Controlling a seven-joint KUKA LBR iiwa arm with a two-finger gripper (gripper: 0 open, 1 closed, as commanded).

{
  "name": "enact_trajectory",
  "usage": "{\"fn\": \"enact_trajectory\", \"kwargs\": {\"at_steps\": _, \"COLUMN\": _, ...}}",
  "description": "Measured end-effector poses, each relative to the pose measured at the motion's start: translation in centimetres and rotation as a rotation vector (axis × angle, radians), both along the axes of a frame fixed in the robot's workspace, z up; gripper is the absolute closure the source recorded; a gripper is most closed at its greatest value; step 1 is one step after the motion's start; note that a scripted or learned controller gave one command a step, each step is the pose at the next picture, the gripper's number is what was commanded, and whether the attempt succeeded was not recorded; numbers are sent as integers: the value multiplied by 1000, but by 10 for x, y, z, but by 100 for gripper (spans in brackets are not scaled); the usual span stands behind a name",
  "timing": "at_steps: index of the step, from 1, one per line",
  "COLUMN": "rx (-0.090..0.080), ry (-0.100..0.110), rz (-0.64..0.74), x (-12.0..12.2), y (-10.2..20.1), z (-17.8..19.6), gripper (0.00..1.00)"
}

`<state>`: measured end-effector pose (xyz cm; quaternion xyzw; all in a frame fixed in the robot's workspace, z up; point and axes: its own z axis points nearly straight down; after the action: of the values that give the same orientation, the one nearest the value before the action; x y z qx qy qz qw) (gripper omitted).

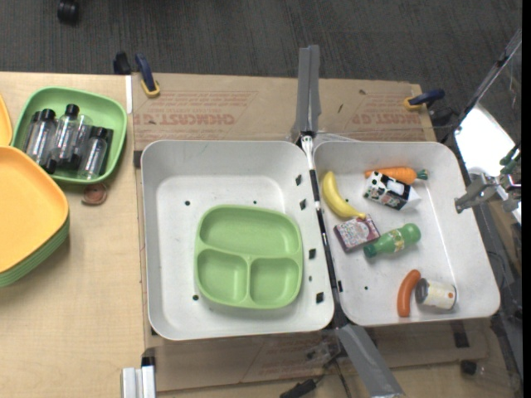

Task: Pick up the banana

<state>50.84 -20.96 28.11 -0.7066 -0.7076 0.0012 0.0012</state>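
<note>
End effector [481, 193] at right bin's [465, 247] 3 o'clock rim, grip state unreadable, nothing seen held | banana [336, 196] in that bin's upper left, toward 9 o'clock from it | long axis roughly 11-to-5 | well apart

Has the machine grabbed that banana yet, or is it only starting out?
Nothing looks done yet. The banana lies in the right bin near its left wall, beside a purple packet. The gripper sits at the bin's right edge, away from the banana. Reaching, gripping and lifting all remain.
</note>
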Motion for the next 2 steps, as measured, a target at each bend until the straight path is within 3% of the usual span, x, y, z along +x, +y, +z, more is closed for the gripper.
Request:
{"fn": "enact_trajectory", "kwargs": {"at_steps": 1, "rx": -1, "ry": 1, "rz": -188, "x": 7, "y": 89, "z": -102, "gripper": 0}}
{"fn": "enact_trajectory", "kwargs": {"at_steps": 2, "rx": -1, "ry": 1, "rz": -351, "x": -3, "y": 136, "z": -91, "gripper": 0}}
